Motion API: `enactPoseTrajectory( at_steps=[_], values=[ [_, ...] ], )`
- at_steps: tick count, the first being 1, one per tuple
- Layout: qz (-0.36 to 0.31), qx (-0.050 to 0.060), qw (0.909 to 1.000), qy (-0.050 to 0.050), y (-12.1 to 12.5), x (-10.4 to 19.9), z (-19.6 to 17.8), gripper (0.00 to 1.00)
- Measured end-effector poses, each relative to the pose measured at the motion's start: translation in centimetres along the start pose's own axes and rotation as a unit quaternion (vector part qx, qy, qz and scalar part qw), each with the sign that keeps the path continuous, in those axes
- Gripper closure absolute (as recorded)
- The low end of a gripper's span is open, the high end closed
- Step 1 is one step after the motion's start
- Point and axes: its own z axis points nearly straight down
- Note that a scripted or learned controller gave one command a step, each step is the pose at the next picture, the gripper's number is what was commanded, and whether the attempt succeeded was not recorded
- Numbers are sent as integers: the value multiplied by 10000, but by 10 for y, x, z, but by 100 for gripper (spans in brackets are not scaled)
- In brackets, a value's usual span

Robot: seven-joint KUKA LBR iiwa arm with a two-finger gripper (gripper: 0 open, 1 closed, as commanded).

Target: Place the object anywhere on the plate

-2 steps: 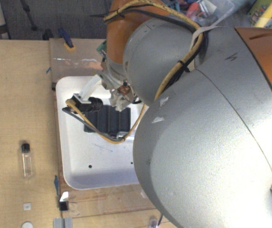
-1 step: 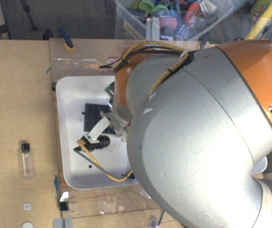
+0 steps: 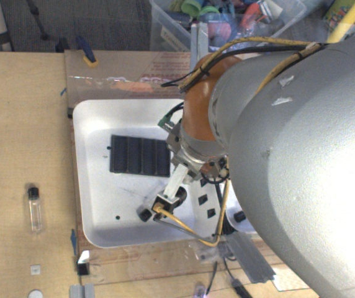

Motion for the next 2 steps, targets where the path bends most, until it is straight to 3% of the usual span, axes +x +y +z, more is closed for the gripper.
enactPoseTrajectory(
  at_steps=[1, 2],
  values=[
    [-2697, -27, 9629, 12, 70, 91, -40, 100],
    [-2542, -8, 9671, 7, -16, 94, -83, 100]
  ],
)
